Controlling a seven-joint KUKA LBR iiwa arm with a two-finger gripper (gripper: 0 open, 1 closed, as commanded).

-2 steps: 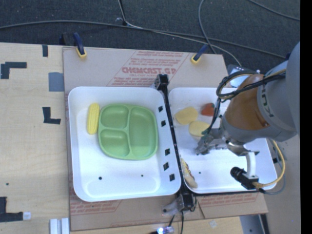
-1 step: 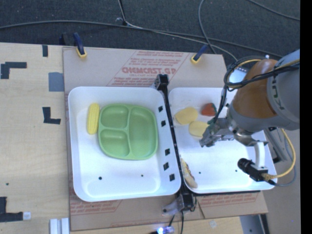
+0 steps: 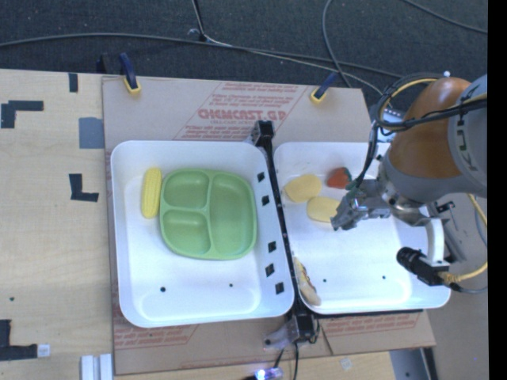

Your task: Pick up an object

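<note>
Jaws (image 3: 342,222), state unclear, hover beside 2 yellow pieces (image 3: 323,208) in right bin (image 3: 356,287).

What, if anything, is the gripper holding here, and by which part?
It cannot be told. The gripper is low in the right bin, its tip right beside a pale yellow piece, but no object is visibly between its fingers.

The grey arm (image 3: 432,145) reaches in from the right, pincer (image 3: 345,216) angled down-left.
</note>
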